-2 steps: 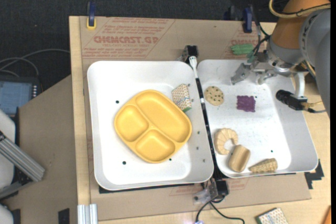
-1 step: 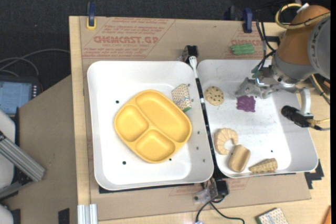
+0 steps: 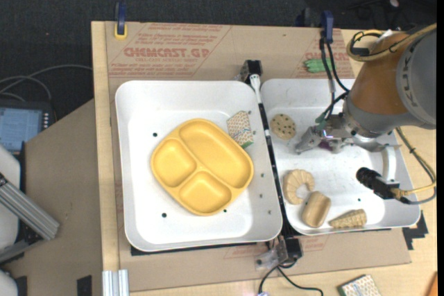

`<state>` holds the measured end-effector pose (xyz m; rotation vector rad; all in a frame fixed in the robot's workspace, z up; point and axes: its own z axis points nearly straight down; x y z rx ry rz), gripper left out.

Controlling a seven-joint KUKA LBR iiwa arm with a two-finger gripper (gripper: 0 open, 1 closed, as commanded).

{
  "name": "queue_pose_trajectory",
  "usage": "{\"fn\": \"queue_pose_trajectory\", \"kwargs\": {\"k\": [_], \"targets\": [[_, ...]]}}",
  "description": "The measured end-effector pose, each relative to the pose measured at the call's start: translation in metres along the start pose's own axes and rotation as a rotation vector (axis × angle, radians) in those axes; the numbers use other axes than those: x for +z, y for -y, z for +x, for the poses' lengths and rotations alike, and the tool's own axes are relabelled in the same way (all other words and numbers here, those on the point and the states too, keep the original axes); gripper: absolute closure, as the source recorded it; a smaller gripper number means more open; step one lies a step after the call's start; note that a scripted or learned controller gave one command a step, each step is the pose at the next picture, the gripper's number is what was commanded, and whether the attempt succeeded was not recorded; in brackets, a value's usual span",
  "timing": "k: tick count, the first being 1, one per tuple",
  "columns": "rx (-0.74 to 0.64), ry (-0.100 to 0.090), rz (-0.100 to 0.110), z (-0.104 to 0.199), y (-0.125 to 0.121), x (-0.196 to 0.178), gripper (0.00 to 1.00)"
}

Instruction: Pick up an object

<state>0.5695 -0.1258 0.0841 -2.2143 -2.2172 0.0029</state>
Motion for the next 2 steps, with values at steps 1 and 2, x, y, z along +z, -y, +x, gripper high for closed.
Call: {"fn": "queue_pose_trajectory", "kwargs": {"k": [1,2], "targets": [[0.001,0.006,-0.012,-0.010,-0.037,-0.001,0.00],[0.003,0.009,-0.017,-0.011,-0.038,-0.014,1.00]]}}
